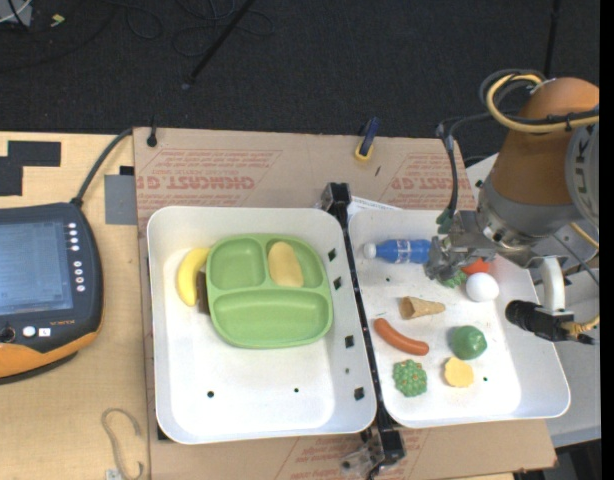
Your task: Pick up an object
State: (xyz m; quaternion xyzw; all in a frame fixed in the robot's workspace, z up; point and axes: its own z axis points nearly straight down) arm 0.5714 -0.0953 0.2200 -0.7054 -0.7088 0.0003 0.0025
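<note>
The claw [449, 261] is low in the right bin [547, 398], at the cap-side end of the blue bottle [399, 251]. The bottle lies crosswise, reaching left from the claw. I cannot tell its opening.

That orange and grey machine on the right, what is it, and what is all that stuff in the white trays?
It is a robot arm, seen by one camera looking down at a slant. Its gripper hangs low over the right bin, next to a blue bottle and a white egg; I can't tell if it holds anything. That bin also has a sausage, cone and toy vegetables. The left bin holds a green divided plate with a banana beside it. The screen device on the far left looks like the arm's control pad.
</note>
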